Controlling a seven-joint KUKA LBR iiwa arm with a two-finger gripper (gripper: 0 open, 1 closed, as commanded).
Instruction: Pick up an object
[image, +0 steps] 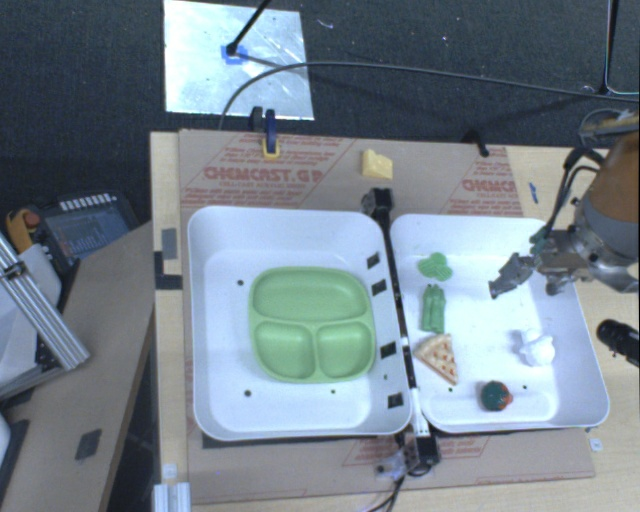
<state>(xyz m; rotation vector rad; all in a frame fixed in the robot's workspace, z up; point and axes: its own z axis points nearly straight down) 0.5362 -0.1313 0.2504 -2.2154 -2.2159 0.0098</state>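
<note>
The pincer (530, 272) hangs open and holds nothing, over the right bin (574, 330). Left of it lie broccoli (434, 266) and asparagus (433, 308); below-left the pizza (438, 357); below it a white lump (537, 347) and strawberry (496, 396), nothing between.

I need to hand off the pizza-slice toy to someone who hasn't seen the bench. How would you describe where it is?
Look at the right white bin, along its left wall near the front corner. The pizza slice lies just below the upright green stalk-like toy and left of the round red-and-green toy. It is the only flat, tan triangle there, speckled with red.
</note>
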